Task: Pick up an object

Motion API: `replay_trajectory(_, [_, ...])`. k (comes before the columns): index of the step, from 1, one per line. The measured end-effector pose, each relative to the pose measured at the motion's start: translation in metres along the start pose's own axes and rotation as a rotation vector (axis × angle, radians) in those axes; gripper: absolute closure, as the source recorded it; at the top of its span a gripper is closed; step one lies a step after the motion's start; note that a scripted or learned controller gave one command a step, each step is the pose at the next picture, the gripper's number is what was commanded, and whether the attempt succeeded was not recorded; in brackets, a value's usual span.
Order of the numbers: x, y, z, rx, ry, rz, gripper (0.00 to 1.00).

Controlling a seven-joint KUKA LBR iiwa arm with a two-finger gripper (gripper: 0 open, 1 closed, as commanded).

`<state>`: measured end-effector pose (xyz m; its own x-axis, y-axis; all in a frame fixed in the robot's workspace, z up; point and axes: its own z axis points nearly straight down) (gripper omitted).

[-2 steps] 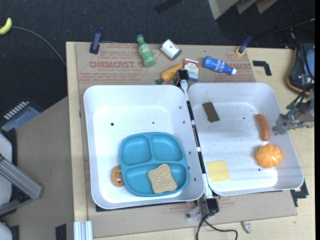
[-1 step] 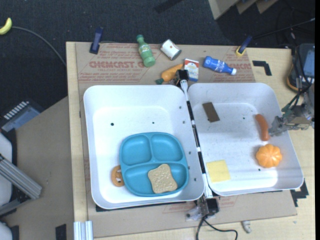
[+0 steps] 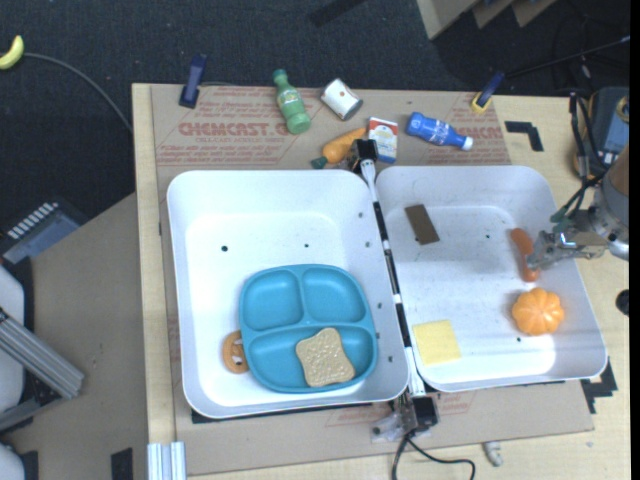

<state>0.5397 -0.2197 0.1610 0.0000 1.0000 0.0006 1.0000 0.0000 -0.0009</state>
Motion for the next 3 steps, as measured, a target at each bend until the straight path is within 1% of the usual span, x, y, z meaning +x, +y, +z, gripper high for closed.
replay_trajectory(1, [0.004,0.028,0.007,-0.003,-0.002,-0.001,1.00])
replay_trajectory(2, [0.045,0.052,-0.021,-0.005,-0.001,-0.002,1.00])
replay_trajectory(3, [0.011,0.086,-0.025,-0.003,-0.003,-0.001,1.00])
